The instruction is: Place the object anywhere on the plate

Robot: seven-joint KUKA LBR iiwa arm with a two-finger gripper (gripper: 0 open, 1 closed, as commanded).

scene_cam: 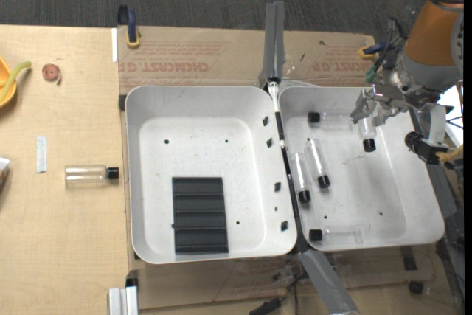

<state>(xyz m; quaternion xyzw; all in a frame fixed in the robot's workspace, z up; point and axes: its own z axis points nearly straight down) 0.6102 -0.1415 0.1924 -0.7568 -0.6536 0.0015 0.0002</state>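
Observation:
The plate (pixel 199 215) is a black ribbed slab lying in the front part of the left bin (pixel 147 158). The objects are clear vials with black caps, and several lie in the right bin (pixel 398 210): one at the back (pixel 324 116), two side by side near the divider (pixel 316 162) (pixel 301 177), one at the front (pixel 335 235). My gripper (pixel 367 118) hangs over the back right of that bin, shut on another vial (pixel 367 135), which points down with its black cap lowest, just above the bin floor.
A metal bar (pixel 274 48) runs back from the seam between the bins. On the wooden bench to the left lie a clear bottle (pixel 88 173), a white strip (pixel 41 155), a pink disc (pixel 50 72) and a yellow object (pixel 7 81).

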